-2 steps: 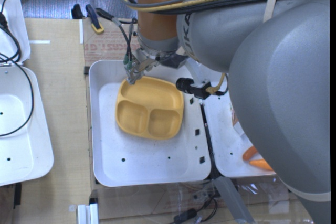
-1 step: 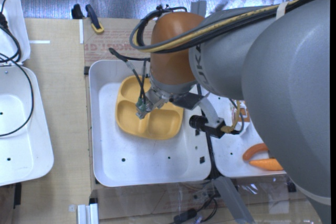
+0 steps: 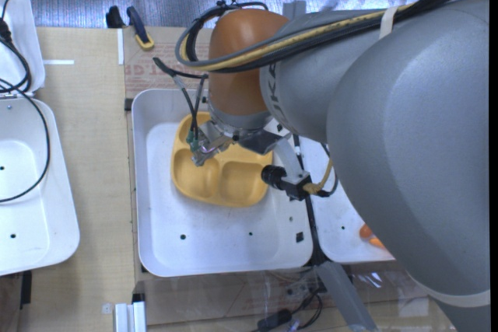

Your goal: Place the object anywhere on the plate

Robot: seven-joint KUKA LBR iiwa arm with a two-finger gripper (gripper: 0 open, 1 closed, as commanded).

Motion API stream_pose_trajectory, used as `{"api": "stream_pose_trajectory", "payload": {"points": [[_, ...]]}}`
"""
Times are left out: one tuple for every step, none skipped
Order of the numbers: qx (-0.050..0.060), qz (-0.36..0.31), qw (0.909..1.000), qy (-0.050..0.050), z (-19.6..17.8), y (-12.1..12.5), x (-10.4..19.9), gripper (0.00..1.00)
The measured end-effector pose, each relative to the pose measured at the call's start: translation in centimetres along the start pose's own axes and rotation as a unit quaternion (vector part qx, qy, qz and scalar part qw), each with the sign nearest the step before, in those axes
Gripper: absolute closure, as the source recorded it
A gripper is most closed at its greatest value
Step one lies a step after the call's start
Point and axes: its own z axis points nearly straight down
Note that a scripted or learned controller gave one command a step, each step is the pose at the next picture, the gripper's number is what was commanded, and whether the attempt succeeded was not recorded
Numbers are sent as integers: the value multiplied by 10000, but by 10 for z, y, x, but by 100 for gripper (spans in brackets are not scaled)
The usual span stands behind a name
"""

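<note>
A yellow divided plate (image 3: 222, 179) lies in the left of the two bins (image 3: 156, 190), toward its upper middle. My gripper (image 3: 201, 153) hangs over the plate's upper left compartment, right above its surface. The orange band and wrist cover the plate's far rim. A small orange object (image 3: 372, 235) peeks out in the right bin, mostly hidden under the grey arm.
The big grey arm covers most of the right bin (image 3: 342, 237) and the right side of the view. Cables loop around the wrist. A white tray (image 3: 31, 190) with black cables stands at the far left. An orange-black clamp (image 3: 138, 27) lies on the bench behind the bins.
</note>
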Motion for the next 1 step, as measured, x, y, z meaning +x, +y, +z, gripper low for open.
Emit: {"api": "stream_pose_trajectory", "payload": {"points": [[-12, -1246, 9922, -6, -38, 13, -7, 100]]}}
